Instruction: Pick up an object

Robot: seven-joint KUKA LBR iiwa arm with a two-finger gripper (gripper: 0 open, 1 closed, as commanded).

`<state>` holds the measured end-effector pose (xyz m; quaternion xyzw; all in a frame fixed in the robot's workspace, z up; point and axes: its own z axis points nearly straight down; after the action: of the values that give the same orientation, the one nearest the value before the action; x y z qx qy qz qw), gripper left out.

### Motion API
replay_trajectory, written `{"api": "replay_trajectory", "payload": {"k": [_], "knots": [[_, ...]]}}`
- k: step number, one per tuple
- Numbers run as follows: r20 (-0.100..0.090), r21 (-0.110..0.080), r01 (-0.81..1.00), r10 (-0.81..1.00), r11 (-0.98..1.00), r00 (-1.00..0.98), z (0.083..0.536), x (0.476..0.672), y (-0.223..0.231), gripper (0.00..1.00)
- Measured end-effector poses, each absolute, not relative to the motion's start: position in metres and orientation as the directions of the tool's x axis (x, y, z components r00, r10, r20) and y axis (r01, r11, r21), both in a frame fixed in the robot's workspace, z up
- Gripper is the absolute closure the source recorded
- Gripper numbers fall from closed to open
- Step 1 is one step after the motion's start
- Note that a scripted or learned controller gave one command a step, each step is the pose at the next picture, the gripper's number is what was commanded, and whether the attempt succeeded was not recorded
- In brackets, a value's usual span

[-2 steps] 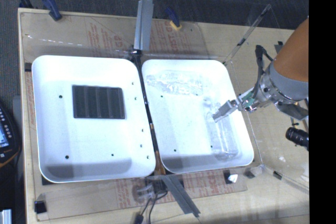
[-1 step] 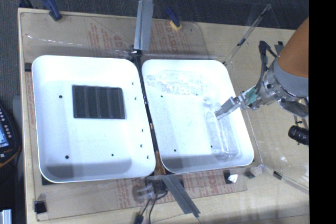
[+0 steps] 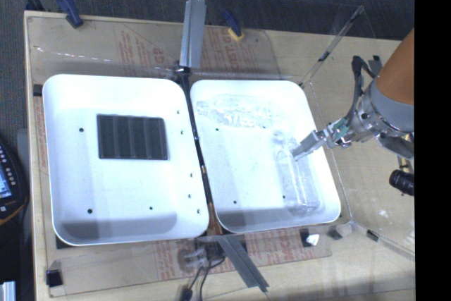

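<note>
Gripper [image 3: 304, 149] over right bin [image 3: 232, 215], clear bottle [image 3: 294, 180] just below

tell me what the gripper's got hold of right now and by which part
It cannot be told. The gripper is low over the right bin, at the top end of a clear plastic bottle, but no grip shows.

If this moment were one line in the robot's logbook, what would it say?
arm: in from right | gripper: over right bin's right side, by clear plastic object | left bin: dark grey ribbed block | pick: not yet
</note>
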<state>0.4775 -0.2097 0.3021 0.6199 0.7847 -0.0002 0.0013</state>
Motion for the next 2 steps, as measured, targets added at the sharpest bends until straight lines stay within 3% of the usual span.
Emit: {"api": "replay_trajectory", "payload": {"k": [1, 2], "knots": [[0.001, -0.003, 0.975, 0.975, 0.222, -0.222, 0.2244, 0.5108, -0.2090, 0.00], [0.001, -0.003, 0.973, 0.973, 0.229, -0.229, 0.2343, 0.5120, -0.2082, 1.00]]}}
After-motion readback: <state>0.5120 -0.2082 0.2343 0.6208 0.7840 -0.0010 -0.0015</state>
